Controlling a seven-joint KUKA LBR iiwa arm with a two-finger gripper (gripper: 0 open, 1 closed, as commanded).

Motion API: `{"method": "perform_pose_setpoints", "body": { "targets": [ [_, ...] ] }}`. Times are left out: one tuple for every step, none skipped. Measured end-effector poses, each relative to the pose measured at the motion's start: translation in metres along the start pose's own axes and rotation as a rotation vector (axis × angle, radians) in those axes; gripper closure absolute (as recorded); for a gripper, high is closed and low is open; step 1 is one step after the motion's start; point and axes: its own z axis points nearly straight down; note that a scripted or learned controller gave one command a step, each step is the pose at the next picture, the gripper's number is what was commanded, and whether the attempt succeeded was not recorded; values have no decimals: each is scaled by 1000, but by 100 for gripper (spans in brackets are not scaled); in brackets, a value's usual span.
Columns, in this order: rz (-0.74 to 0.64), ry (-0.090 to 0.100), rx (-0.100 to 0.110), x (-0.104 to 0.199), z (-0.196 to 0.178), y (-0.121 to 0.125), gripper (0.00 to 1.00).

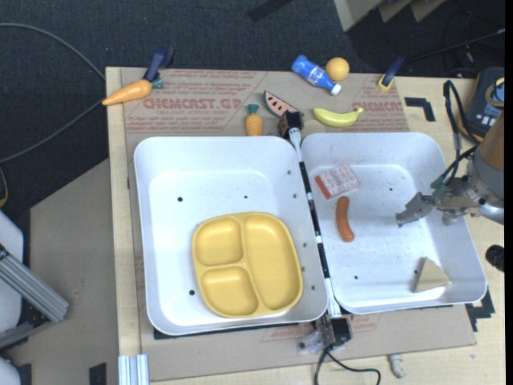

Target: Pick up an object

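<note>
In the right bin [401,147] lie a brown sausage [345,219], a red-and-white packet [337,181] and a tan wedge [431,276] in the near right corner. My gripper [426,213] reaches in over the bin's right side, to the right of the sausage and above the wedge. Its fingers are spread open with nothing between them, and it touches none of the objects.
The left bin [160,175] holds a yellow divided plate [247,262]. Behind the bins on the bench lie a carrot [128,93], a watermelon slice [277,103], a small orange fruit [254,123], a banana [337,116], a blue bottle [314,74] and an orange ball [338,67].
</note>
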Motion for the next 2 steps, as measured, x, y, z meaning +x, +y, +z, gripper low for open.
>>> {"method": "perform_pose_setpoints", "body": {
  "targets": [
    [-1,2,2,59,60,2,0],
    [-1,1,2,84,103,28,0]
  ]
}}
